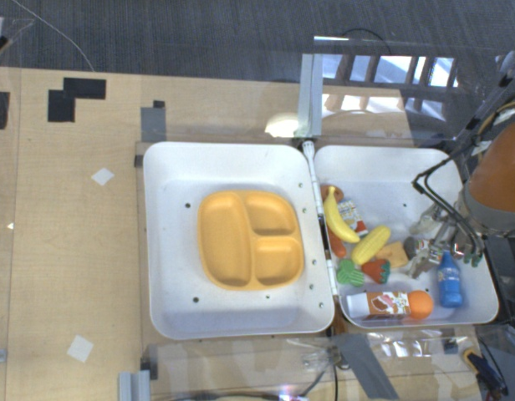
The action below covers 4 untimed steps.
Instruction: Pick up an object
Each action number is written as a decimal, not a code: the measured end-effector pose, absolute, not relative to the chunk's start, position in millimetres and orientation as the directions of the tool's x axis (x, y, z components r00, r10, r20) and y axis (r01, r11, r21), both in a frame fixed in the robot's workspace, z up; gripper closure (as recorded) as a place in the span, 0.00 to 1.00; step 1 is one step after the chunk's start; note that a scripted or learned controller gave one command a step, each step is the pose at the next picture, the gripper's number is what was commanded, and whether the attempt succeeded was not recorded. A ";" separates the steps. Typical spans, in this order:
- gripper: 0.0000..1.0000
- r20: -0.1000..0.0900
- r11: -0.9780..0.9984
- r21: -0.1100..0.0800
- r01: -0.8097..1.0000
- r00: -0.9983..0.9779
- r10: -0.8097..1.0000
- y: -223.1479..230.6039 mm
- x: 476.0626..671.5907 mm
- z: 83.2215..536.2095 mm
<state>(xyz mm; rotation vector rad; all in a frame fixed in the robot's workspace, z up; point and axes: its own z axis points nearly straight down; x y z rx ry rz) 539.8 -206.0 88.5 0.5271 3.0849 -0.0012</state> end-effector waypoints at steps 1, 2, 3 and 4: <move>0.00 -0.009 0.785 0.010 0.619 -0.785 0.619 -127.0 611.1 87.8; 0.00 0.001 0.798 -0.007 0.602 -0.798 0.602 -90.5 660.2 87.6; 1.00 -0.013 0.805 0.004 0.593 -0.805 0.593 -86.8 665.2 96.9; 1.00 -0.005 0.546 0.007 0.838 -0.546 0.838 -55.2 648.3 185.8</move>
